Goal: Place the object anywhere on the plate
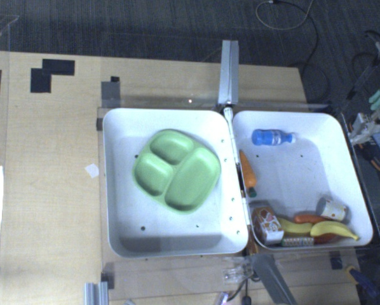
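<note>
Currently: green three-compartment plate point(177, 170) sits in the left bin point(120, 234); all loose objects lie in the right bin point(317, 164).

Plate sits roughly centred in its bin, turned at a slant, its large compartment toward the right bin. In the right bin, a blue bottle point(272, 137) lies on its side near the far wall, well apart from the rest. An orange carrot-like piece point(247, 170) lies along the divider wall. A red-labelled can point(267, 225) sits in the near-left corner. Beside it along the near wall are a banana point(333, 231), a red pepper-like piece point(312, 219) and a small tipped cup point(333, 208), bunched together. Which one is the task's object is unclear. Pincer state: cannot tell.
</note>
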